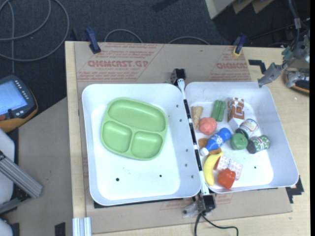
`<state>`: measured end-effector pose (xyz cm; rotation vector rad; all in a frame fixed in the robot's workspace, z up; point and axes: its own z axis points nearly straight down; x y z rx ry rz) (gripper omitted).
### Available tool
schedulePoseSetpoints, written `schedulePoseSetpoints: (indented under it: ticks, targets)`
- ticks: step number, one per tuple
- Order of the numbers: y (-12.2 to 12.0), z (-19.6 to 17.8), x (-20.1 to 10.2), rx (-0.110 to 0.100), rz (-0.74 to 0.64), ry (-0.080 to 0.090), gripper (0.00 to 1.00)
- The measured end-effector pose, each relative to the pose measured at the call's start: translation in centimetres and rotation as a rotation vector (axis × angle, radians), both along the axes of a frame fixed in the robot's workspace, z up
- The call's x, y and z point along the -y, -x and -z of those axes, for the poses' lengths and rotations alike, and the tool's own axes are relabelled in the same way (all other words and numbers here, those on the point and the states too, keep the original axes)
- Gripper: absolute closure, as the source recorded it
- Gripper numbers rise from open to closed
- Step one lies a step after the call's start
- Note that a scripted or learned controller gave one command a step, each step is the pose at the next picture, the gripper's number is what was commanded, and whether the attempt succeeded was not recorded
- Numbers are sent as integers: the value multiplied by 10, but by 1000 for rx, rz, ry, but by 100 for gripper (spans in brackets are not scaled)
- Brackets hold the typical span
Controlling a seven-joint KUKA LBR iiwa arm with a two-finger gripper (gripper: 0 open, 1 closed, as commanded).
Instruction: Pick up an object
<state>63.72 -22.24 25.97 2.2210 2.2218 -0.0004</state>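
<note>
Lying in the right bin [275,107], the banana [211,168] sits well apart from the pincer [268,75], grip unclear.

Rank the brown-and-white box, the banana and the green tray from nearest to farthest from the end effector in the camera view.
The end effector is at the upper right, just past the right bin's far corner.
1. Brown-and-white box: far end of the right bin, nearest.
2. Banana: near left part of the right bin.
3. Green tray: left bin, farthest.
</note>
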Motion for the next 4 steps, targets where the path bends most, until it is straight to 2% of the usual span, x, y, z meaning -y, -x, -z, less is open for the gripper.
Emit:
schedulePoseSetpoints:
  ticks: [1, 2, 3, 4]
  targets:
    - [5, 120, -43, -3, -1, -2, 0]
    - [-22, 171, -79, 5, 0, 4, 0]
    - [-23, 160, -79, 7, -1, 6, 100]
    - [3, 72, -149, 2, -1, -1, 100]
